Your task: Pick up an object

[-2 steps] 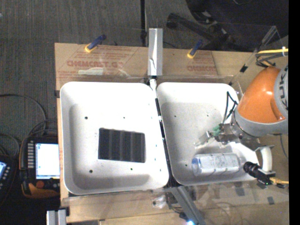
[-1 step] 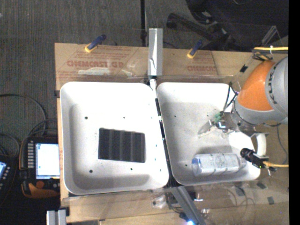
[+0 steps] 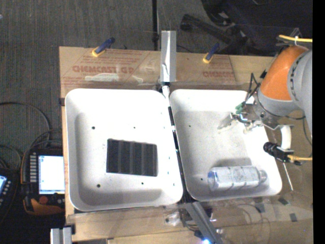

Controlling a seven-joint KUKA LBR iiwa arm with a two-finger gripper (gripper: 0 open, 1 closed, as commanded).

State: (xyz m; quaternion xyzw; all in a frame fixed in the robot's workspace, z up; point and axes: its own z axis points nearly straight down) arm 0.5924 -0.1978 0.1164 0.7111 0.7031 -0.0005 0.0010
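1. Orange-banded arm (image 3: 284,80) hangs its gripper (image 3: 242,117) over the right bin (image 3: 203,136), upper part.
2. Whether it is open, or grips anything, I cannot tell.
3. Bottle (image 3: 236,177) lies on its side well below the gripper, untouched.
4. Judged step: approach. Next calls for travelling over the bottle, then descending.

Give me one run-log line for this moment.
gripper: over right bin, upper right | bottle: lying in right bin, near front, apart from gripper | dark tray: left bin | nothing held

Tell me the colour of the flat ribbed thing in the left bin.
Black, with raised ridges running across it, seen in the camera view.
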